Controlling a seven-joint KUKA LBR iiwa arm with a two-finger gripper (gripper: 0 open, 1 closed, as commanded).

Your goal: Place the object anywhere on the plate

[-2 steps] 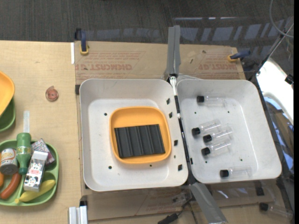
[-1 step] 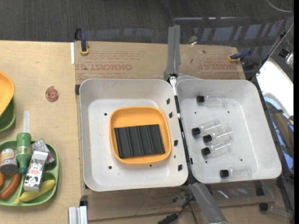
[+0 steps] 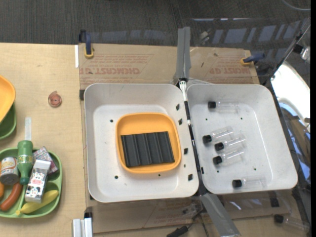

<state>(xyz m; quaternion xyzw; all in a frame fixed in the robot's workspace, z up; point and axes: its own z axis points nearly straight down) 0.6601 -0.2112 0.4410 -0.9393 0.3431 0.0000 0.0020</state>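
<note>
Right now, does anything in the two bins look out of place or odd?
Nothing looks damaged or spilled. The orange plate sits level in the left bin with a dark ribbed block on it. Five clear black-capped tubes lie scattered at different angles in the right bin.

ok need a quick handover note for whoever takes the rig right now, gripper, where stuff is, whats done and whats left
Gripper: I can't report a state from the camera view.
Left bin: orange plate at its middle, with a dark ribbed insert lying on it.
Right bin: five clear vials with black caps lie loose, one near the top, three clustered mid-bin, one near the bottom edge.
Done: no vial lies on the plate.
Left: pick one vial, carry it to the left bin, set it anywhere on the plate.
</note>
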